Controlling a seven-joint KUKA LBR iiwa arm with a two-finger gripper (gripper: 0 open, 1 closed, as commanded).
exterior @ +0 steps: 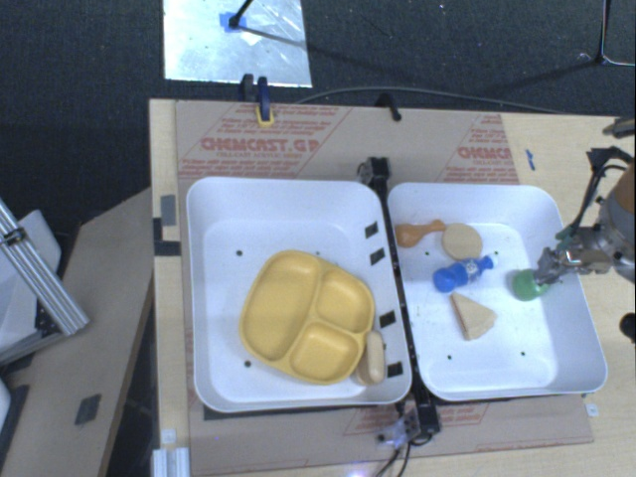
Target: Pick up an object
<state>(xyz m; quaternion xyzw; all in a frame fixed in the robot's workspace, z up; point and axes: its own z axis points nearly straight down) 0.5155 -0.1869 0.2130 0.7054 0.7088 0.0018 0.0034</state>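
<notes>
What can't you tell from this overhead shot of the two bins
- Pincer, camera view: too small and blurred to judge its grip on the green object.
- Arm: cut off by the right edge.
- Blue bottle: details too small.
- Tan piece: too blurred to identify.

A pale wooden bench on a dark carpeted floor.

The bench (164, 147) carries a brown cardboard sheet (298, 137) printed with red lettering, held at its far edge by a small clamp (262, 97). Beyond it the dark floor (79, 68) bears a shiny silver square plate (238, 28) with a bit of blue tape (236, 21) on it. A black cable (447, 95) runs along the bench's far edge. At the left stands an aluminium rail (35, 266) over a lower tan surface (94, 366).
</notes>
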